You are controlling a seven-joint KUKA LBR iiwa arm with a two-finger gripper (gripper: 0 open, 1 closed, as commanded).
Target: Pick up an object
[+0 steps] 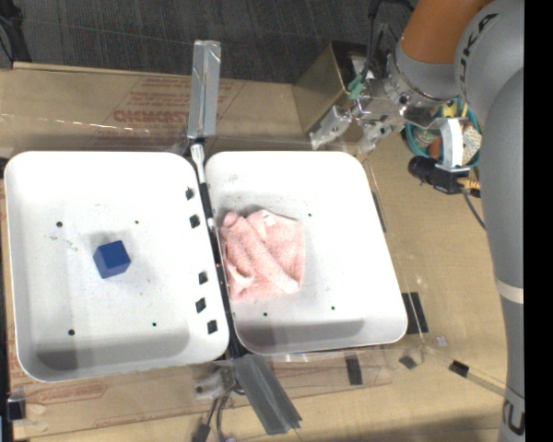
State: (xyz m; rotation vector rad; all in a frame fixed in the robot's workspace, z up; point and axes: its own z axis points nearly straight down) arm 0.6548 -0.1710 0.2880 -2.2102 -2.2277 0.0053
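A crumpled pink cloth (264, 252) lies in the right bin (350, 201), near its left wall. A small blue cube (112, 258) sits in the left bin (46, 191), a little left of its middle. My gripper (348, 134) hangs above the far edge of the right bin, up and to the right of the cloth. Its two fingers (324, 132) are spread apart with nothing between them.
A grey divider bar (204, 90) runs back from between the bins. Flat cardboard (101, 99) lies behind the bins. Cables and a connector (442, 159) hang by the arm at the right, over the brown bench.
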